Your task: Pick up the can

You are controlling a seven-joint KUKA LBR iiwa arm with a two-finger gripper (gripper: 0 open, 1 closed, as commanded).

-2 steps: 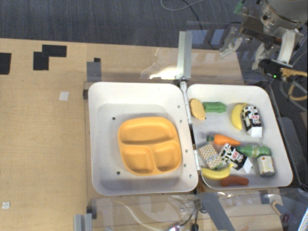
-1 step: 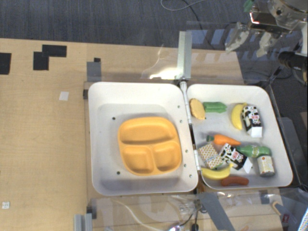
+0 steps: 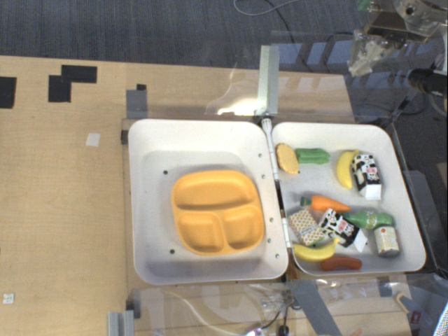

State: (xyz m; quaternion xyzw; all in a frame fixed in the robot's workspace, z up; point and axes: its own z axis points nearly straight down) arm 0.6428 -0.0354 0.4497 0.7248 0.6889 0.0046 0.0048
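The can point(image 3: 386, 241) is small, with a pale label and a red-brown band, and stands upright in the front right corner of the right bin point(image 3: 318, 135). A green bottle point(image 3: 369, 220) lies just behind it. My gripper point(image 3: 369, 53) hangs at the top right, beyond the right bin's far rim and well away from the can. Nothing shows between its fingers.
The right bin also holds a pastry point(image 3: 287, 158), a green vegetable point(image 3: 312, 156), two bananas point(image 3: 344, 169) point(image 3: 313, 251), two cow-print cartons point(image 3: 366, 173) point(image 3: 340, 227), a carrot point(image 3: 327, 204), a checkered packet point(image 3: 303, 222) and a sausage point(image 3: 341, 263). An orange divided tray point(image 3: 217, 211) lies in the left bin point(image 3: 150, 187).
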